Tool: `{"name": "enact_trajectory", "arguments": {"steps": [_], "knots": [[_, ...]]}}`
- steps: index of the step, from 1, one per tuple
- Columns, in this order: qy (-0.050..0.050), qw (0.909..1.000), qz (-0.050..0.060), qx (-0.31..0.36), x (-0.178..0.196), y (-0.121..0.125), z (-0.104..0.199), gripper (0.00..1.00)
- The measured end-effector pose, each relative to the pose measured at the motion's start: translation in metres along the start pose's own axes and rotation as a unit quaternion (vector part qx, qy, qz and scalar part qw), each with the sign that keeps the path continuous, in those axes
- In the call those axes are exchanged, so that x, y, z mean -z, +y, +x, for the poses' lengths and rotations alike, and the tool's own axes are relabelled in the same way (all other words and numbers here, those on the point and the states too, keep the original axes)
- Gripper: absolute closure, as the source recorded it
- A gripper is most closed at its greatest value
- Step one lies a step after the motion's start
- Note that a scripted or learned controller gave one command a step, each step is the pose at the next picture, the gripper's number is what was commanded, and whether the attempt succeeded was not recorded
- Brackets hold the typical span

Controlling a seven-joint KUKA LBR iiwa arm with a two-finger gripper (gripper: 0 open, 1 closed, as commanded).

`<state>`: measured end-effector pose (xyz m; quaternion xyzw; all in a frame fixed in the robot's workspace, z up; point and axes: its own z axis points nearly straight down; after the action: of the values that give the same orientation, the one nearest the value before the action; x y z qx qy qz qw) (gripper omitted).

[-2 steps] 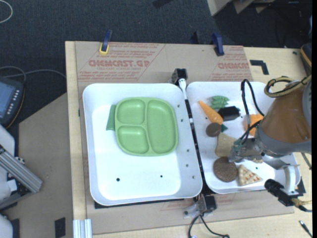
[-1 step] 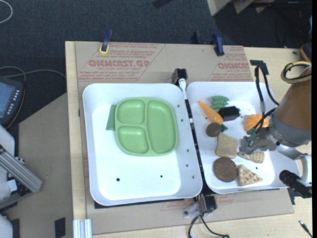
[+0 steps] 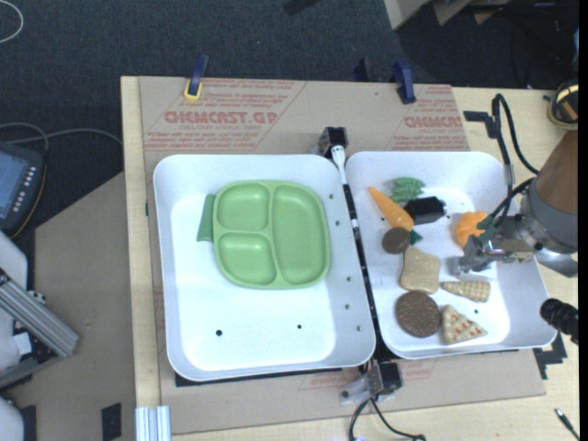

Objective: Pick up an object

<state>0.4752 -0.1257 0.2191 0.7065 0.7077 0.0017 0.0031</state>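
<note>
The right bin (image 3: 432,162) holds several toy foods. An orange carrot (image 3: 390,208) lies beside a green leafy piece (image 3: 405,188) and a black block (image 3: 424,209). Below them are a small brown disc (image 3: 396,240), a tan bread square (image 3: 421,269), a waffle-like cracker (image 3: 468,289), a dark brown cookie (image 3: 418,313) and a pizza wedge (image 3: 459,325). An orange piece (image 3: 469,223) sits at the right side of the bin. My gripper (image 3: 475,255) hangs low in this bin, just below the orange piece and above the cracker.
The left bin (image 3: 184,274) carries a green divided plate (image 3: 271,233). The arm (image 3: 556,205) comes in over the right bin's right wall. Blue and yellow clamps (image 3: 195,79) hold the cardboard at the bench's back edge.
</note>
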Motion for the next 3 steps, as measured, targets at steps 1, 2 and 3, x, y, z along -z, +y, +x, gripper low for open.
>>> {"name": "enact_trajectory", "arguments": {"steps": [1,2,3], "knots": [[0.002,1.0000,0.001,0.003,0.002,0.027,0.059,1.00],[0.002,1.0000,0.002,0.003,-0.006,0.052,0.114,1.00],[0.002,1.0000,0.001,0.003,-0.001,0.081,0.172,1.00]]}}
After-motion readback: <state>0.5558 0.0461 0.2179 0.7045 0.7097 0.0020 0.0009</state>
